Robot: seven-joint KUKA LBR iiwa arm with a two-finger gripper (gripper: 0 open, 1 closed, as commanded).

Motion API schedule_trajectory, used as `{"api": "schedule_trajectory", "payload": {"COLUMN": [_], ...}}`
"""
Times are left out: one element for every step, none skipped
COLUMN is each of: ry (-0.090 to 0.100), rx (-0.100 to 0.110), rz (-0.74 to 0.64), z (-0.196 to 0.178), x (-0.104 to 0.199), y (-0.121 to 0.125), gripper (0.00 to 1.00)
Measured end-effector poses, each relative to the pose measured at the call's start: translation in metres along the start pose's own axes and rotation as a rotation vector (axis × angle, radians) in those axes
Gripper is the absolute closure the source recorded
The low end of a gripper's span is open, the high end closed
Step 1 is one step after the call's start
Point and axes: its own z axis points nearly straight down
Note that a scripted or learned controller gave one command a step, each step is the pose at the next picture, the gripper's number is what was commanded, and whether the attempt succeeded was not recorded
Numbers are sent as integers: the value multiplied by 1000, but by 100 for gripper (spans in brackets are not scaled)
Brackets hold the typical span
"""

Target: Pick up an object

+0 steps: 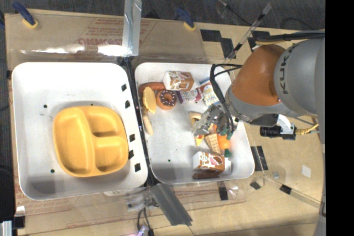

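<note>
Cardboard-covered bench held two shallow white bins (33, 185); yellow divided plastic tray (90, 140) in left one. Gripper (213, 121) sat low over right-bin clutter near orange carrot-like toy (223, 143); pincer state: couldn't tell. Risk: crowded items, likely graze or miss; brown-white carton (211, 161) could get shoved.

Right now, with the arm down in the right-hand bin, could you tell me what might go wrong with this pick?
1. The gripper sits amid tightly packed items, including an orange piece; it may nudge or catch more than one.
2. The small carton lies against the right bin's near wall, just below the gripper, and could be pushed or pinned there.
</note>
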Motion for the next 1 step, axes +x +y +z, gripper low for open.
{"api": "schedule_trajectory", "payload": {"ry": [6], "rx": [6], "rz": [391], "z": [-139], "x": [13], "y": [40], "gripper": [100]}}
